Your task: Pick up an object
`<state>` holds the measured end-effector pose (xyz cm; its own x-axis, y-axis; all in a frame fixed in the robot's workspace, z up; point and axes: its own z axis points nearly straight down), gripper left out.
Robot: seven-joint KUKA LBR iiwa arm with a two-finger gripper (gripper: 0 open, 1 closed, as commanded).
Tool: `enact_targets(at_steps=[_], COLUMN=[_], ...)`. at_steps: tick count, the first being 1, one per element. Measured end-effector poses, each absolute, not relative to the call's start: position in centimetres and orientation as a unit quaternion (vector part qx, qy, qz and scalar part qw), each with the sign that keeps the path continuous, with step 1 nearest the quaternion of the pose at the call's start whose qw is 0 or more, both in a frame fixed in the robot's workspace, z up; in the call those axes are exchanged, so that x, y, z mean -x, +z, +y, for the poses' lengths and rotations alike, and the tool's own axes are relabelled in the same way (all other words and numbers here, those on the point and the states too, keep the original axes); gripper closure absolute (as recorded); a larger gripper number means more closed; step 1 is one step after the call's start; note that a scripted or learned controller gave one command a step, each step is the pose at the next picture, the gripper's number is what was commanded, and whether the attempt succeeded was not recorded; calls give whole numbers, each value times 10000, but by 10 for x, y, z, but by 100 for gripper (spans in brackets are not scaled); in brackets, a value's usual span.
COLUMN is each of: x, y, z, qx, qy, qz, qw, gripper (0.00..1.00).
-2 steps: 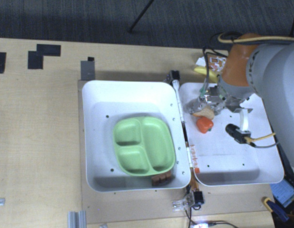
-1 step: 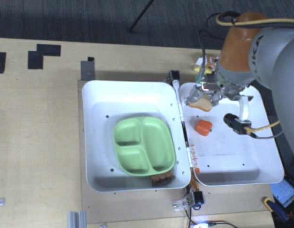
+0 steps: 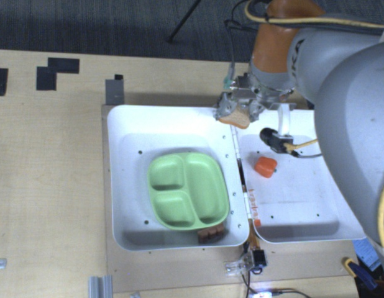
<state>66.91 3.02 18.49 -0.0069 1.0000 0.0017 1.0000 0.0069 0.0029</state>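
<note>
- Camera view, from above at a slant: my gripper (image 3: pixel 239 112) hangs over the far end of the ridge where the two bins meet, its metal fingers pointing down
- Between those fingers sits a tan lump (image 3: pixel 235 120), rounded and matte like a bit of bread; I am closed on it, and it pokes out just below the fingertips
- Left bin (image 3: pixel 117 166) is a shallow white plastic tray with rounded corners and smooth sloping walls
- Lying in its middle is a green plate (image 3: pixel 187 191), glossy plastic, a soft-cornered square split into three wells, turned a little askew
- A brown piece (image 3: pixel 210 233), dark and rough-looking, peeks from under the plate's near edge, against the bin's near wall; its shape is mostly hidden
- Right bin (image 3: pixel 304 223) is the same white tray, partly covered by my grey arm
- On its floor, near the dividing ridge and well clear of my fingers, rests an orange block (image 3: pixel 265 166), small, chunky and smooth-faced
- Both bins stand on a pale wood-toned bench (image 3: pixel 49 166) with a flat, dull surface
</note>
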Motion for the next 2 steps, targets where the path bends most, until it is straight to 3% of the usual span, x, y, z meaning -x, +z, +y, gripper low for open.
enact_targets(at_steps=[1, 2], x=[-548, -487], y=[239, 220], z=[36, 43], qx=[-7059, -7065], qy=[10, 2], qz=[7083, 7077], qw=[2, -3], gripper=[100, 100])
